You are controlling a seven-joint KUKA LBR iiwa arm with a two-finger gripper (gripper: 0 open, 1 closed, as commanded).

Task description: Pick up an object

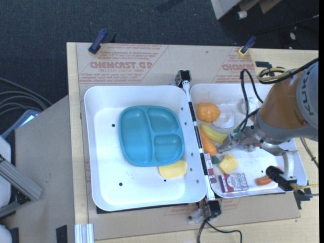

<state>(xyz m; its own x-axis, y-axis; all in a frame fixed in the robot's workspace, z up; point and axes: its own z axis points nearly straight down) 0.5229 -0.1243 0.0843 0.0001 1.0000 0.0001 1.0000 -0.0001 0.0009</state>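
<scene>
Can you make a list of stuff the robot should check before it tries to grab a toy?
1. Toys to pick in the right white bin: ok; a round orange fruit, a yellow banana and a yellow corn cob lie there.
2. Claw over that bin: ok, near the banana.
3. Claw already holding a toy: cannot tell; its tips are too small to see.
4. Room around the banana: not ok; an orange carrot lies right beside it.
5. Left white bin: ok; the blue divided plate and the flat yellow piece lie away from the claw.
</scene>
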